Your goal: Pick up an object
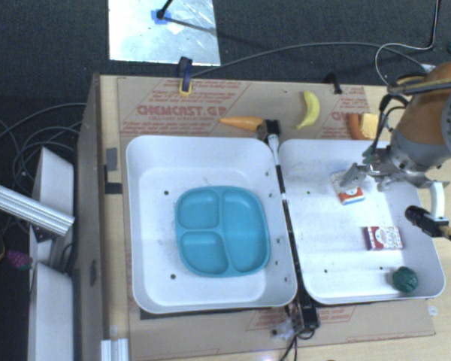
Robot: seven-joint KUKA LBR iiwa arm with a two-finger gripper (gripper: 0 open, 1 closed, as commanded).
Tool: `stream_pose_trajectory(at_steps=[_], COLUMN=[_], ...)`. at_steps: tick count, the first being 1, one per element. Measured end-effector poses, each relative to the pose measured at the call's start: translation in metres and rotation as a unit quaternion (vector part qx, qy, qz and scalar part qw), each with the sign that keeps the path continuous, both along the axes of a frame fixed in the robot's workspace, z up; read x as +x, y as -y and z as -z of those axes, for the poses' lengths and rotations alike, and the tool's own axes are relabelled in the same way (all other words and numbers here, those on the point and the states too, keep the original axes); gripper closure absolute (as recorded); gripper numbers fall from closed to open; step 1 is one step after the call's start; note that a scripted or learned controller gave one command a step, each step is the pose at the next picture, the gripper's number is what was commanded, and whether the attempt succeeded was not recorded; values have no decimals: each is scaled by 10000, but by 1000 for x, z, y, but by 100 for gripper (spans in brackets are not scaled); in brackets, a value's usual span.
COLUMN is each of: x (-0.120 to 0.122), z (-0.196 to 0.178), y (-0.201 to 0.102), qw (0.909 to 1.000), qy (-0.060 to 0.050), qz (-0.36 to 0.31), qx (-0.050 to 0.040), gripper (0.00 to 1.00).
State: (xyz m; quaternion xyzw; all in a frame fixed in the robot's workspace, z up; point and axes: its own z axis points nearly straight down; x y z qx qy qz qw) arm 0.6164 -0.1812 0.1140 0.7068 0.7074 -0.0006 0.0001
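My gripper (366,179) hangs over the back part of the right bin (323,277), reaching in from the right. Its two grey fingers stand apart, so it is open with nothing between them. A small red and white box (351,195) lies on the bin floor just in front of the left finger (351,177), close to it. Nearer the front lie a dark red box (382,238) and a green ball (405,279) in the front right corner.
The left bin (150,277) holds a blue divided plate (222,229). Behind the bins, on the cardboard, lie a banana (310,109), a carrot (241,123) and an orange item (358,126) partly hidden by the arm. A black divider (283,201) separates the bins.
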Motion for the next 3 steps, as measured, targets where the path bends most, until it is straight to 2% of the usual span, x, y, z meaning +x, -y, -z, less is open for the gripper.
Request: stream_pose_trajectory(at_steps=[1,2,3], x=[11,12,-8], z=[30,18,-72], y=[-29,-29,-115], qw=[10000,10000,10000], qy=[11,24,26], qz=[-16,-25,-20], qx=[5,3,10], gripper=[0,100,100])
